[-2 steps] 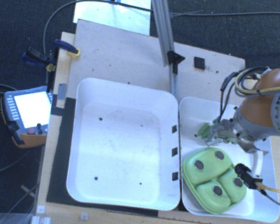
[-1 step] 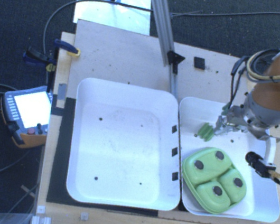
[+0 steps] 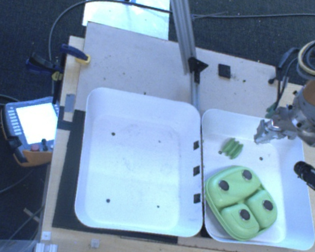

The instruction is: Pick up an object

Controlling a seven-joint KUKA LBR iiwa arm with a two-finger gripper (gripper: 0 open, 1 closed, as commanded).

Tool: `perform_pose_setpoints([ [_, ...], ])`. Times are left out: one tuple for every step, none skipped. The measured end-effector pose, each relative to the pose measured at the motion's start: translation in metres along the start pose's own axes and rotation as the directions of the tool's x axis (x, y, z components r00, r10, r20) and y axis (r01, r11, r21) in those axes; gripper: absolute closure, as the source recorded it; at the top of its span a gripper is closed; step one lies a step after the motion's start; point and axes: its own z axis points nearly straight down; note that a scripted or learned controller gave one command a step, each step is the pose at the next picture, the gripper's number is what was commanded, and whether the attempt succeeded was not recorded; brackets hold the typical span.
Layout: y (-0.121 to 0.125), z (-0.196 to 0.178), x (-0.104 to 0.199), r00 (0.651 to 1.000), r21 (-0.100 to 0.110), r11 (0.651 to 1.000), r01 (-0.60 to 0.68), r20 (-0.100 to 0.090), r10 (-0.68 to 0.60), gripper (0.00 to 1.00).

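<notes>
In the right bin (image 3: pixel 299 195) lie two green things. A small ribbed green piece (image 3: pixel 231 147) rests near the bin's upper left. A large light-green three-lobed object (image 3: pixel 241 202) with dark round spots fills the lower middle. My gripper (image 3: pixel 264 135) hangs over the bin's upper part, to the right of the small piece and apart from it. Nothing shows between its fingers.
The left bin (image 3: pixel 91 141) sits beside the right one, joined by black clips at the shared edge. A slanted metal pole (image 3: pixel 185 31) crosses the bench at the back. A teach pendant (image 3: pixel 29 130) lies off the bench at the left, among cables.
</notes>
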Motion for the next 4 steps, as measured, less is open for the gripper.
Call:
perform_pose_setpoints([
  [0.001, -0.006, 0.0, 1.0, 0.004, 1.0, 0.0, -0.001, 0.0, 1.0],
  [-0.008, -0.007, 0.042, 1.0, 0.006, 1.0, 0.003, -0.003, -0.003, 1.0],
  [-0.02, -0.014, 0.101, 1.0, 0.006, 1.0, 0.006, -0.004, -0.006, 1.0],
  [-0.026, 0.0, 0.153, 1.0, 0.007, 1.0, 0.005, -0.004, -0.005, 1.0],
])
